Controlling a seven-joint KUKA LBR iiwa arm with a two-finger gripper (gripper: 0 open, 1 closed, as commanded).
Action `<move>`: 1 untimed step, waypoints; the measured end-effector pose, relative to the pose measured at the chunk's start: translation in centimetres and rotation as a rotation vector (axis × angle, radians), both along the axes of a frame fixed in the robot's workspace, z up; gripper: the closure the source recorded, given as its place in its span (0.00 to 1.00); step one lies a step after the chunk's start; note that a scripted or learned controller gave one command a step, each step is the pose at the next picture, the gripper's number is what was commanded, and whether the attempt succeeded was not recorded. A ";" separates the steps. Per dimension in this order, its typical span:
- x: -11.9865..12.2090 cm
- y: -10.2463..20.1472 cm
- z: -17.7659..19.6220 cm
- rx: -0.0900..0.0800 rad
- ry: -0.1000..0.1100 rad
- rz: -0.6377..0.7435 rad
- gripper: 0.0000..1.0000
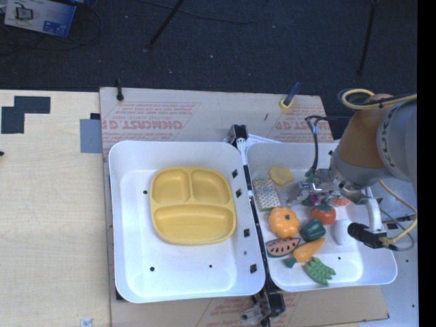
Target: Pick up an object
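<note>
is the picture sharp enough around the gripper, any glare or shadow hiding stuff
In the camera view the gripper is soft and cluttered by cables, so its fingers do not resolve; the white right bin is bright but not blown out; the yellow divided plate reads clearly; the floor beyond the bench is dark.

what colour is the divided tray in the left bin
Yellow tray, seen clearly in the camera view.

You had a blue box [41, 7] on the dark floor, top left. A brown cardboard sheet [177, 118] lay beneath both bins.
</note>
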State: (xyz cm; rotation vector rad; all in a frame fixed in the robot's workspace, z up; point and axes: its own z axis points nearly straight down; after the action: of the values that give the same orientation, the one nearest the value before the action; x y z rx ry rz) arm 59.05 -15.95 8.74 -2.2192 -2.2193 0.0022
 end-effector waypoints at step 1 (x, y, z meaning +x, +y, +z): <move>0.1 0.0 1.0 0.003 0.000 -0.003 1.00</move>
State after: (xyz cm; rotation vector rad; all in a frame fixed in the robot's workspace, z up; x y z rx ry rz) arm 59.10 -15.99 9.74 -2.2204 -2.2150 -0.0008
